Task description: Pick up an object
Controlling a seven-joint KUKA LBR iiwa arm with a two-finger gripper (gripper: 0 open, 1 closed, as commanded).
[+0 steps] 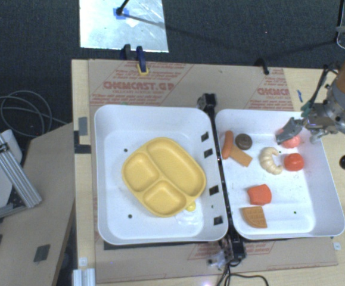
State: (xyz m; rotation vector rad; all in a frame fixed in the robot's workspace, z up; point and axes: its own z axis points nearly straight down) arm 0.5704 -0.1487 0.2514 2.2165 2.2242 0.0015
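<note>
The right bin (327, 207) holds several toy foods: an orange carrot (227, 143), a brown round piece (243, 140), an orange wedge (241, 157), a pale curled croissant (272, 159), a red tomato (294, 161), an orange-red block (259, 194) and a tan slice (254, 217). A pinkish-red piece (291, 140) lies near the bin's far right. My gripper (302, 131) hangs just over that piece with its fingers spread apart and nothing between them. One grey finger (288, 127) partly covers the piece.
The left bin (109, 159) holds a yellow divided plate (163, 174) with a small yellow bit (190, 206) at its near edge. A black divider (214, 159) runs between the bins. Cardboard lies under both bins.
</note>
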